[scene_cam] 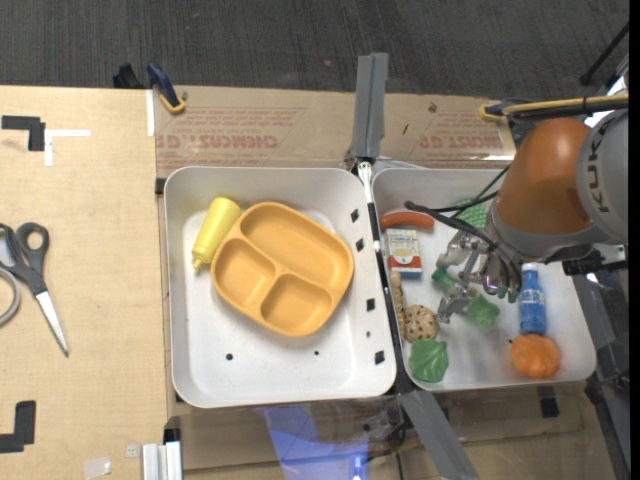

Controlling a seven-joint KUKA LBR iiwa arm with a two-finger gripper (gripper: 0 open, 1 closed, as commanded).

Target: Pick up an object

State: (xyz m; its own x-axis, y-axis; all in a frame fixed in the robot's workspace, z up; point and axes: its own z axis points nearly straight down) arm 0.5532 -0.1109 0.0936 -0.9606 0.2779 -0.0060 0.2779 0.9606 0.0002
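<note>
- Metal two-finger gripper [462,290] down inside the right-hand shallow white bin [570,373], below the grey arm with the orange band [540,183].
- Cannot tell whether open or closed; too tangled with cables and linkage to read.
- Touching or just beside the gripper's lower right side: a small green plastic piece [484,313], partly hidden. Cannot tell whether gripped.
- Just left of the gripper: a small white-and-red carton with a blue label [403,249], lying flat near the bin's left wall.
- Above that carton: a red sausage-shaped toy [407,220], lying crosswise.
- Below and left of the gripper: a round beige speckled ball [419,322], and just beneath it a green leaf-shaped toy [429,360].
- Right of the gripper: a blue plastic bottle with a white cap [532,303], lying roughly lengthwise; directly below it an orange round toy fruit [535,356].
- Further left, in the left-hand shallow white bin [200,368]: an orange three-compartment plastic tray [282,266], tilted diagonally, with a yellow squeeze bottle [214,230] touching its upper left edge.
- Outermost, on the light wooden bench top [80,268]: grey-handled scissors [35,278] well apart from both bins.
</note>
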